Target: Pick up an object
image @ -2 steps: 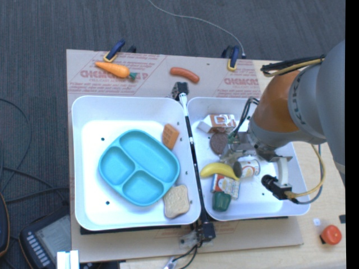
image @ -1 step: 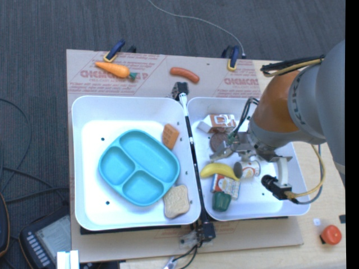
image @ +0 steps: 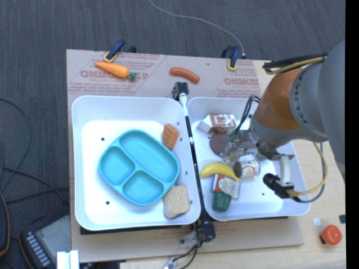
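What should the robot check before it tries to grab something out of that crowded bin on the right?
1. Arm is over the right bin: ok.
2. Gripper is near a target; banana and brown disc lie close: ok.
3. Chosen item sits apart from neighbours: not ok, banana touches the packet under it.
4. Whether anything is already held: cannot tell.
5. Cable clear of items: ok.

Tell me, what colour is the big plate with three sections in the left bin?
Light blue. The divided plate shows clearly in the camera view.
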Tool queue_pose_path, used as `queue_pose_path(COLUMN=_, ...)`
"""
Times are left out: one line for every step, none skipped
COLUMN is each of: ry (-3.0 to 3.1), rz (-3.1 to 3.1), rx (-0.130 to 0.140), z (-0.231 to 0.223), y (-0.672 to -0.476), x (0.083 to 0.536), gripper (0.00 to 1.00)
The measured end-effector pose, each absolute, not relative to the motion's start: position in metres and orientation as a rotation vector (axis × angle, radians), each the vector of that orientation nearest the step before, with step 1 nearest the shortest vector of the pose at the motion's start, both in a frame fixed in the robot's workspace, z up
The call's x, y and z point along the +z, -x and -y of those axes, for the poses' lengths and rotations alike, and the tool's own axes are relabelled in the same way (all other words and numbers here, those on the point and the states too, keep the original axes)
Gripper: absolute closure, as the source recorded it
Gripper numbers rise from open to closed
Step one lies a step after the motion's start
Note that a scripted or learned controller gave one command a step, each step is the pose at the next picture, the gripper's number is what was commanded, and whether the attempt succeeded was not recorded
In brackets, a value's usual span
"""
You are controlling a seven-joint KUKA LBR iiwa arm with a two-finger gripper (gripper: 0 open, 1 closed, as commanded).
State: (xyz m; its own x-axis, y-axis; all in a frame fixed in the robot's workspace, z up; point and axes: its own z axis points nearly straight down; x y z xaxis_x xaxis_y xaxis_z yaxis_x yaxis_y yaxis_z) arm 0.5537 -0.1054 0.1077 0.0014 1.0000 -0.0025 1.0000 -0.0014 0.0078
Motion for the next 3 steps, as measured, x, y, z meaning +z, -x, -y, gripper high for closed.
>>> queue_pose_path(ry=-2.218, rz=-2.215, rx=0.006, z=0.1053, y=-0.5536, x=0.1075, gripper=0.0)
queue_pose_path(ry=-2.218, rz=-2.216, rx=0.005, z=0.1053, y=-0.5537, x=0.117, gripper=1.0)
queue_pose_path(ry=-2.218, rz=-2.216, rx=0.005, z=0.1052, y=-0.5536, x=0.1168, gripper=0.0)
